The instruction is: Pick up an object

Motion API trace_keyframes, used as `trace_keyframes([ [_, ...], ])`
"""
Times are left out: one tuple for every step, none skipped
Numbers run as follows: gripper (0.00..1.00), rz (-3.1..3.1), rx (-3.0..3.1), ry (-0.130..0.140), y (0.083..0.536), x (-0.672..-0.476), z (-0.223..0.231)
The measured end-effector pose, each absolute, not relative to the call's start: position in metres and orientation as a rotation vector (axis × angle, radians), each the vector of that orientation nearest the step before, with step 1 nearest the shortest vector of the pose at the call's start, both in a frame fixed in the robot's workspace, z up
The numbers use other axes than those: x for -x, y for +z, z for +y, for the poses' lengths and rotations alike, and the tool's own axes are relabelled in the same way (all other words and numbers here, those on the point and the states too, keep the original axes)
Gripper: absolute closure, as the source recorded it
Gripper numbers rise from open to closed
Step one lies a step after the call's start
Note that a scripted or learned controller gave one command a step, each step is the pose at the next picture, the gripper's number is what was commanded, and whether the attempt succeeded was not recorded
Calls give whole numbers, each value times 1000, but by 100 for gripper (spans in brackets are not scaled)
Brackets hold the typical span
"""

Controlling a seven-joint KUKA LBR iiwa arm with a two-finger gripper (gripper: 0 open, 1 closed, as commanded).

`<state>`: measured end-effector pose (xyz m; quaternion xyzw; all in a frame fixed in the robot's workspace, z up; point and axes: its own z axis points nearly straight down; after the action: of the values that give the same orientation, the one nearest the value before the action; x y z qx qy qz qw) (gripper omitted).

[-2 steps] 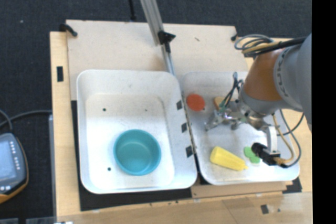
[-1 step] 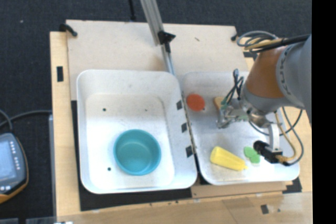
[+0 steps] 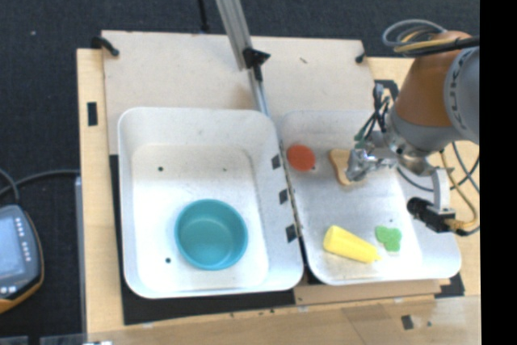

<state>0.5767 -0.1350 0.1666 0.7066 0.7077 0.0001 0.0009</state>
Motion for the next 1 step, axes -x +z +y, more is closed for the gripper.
trace_keyframes([
  [100,2221,-2214,6,210,-579,-134],
])
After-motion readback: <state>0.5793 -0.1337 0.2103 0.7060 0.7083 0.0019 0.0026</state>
